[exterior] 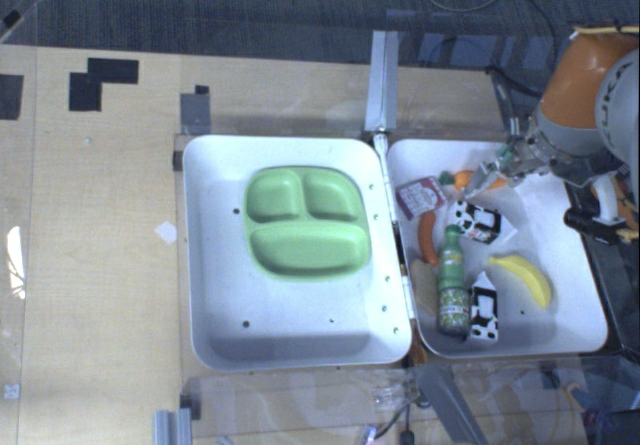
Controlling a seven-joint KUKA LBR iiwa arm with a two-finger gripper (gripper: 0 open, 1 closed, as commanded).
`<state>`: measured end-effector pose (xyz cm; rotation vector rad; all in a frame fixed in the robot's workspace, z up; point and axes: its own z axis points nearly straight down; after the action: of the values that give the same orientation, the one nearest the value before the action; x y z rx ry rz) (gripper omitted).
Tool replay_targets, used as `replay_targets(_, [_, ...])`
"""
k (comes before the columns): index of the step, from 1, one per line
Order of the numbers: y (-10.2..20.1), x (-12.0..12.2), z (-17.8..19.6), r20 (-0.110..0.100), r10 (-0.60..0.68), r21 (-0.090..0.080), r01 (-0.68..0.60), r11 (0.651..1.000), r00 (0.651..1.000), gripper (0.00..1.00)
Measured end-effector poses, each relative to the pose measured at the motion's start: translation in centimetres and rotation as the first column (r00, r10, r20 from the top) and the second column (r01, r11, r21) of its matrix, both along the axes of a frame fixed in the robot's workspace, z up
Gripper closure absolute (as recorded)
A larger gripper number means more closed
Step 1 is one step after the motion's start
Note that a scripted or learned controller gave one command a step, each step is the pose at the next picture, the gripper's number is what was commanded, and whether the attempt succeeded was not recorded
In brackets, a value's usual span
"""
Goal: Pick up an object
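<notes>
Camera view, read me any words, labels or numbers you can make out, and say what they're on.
None can be read.
Green bottle: its label is too blurred.
Maroon packet: print too small.
Two black-and-white cartons: cow-like patches, no legible text.

R bin [590, 333] crowded left; banana [527, 278] side seems open.

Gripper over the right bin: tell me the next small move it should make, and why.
Probably a short drop straight down. The gripper hangs at the far side of the right bin, close above a small orange thing and a black-and-white carton. Whether it holds anything is too blurred to tell. The banana and green bottle lie nearer the camera.
</notes>
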<state>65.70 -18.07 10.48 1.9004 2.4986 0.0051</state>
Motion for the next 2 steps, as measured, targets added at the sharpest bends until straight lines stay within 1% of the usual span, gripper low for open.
replay_targets(1, [0.0, 0.1, 0.9, 0.001, 0.002, 0.0, -0.002, 1.0, 1.0, 1.0])
replay_targets(2, [-2.1, -5.9, 0.5, -0.002, 0.135, -0.001, -0.135, 0.991, 0.991, 1.0])
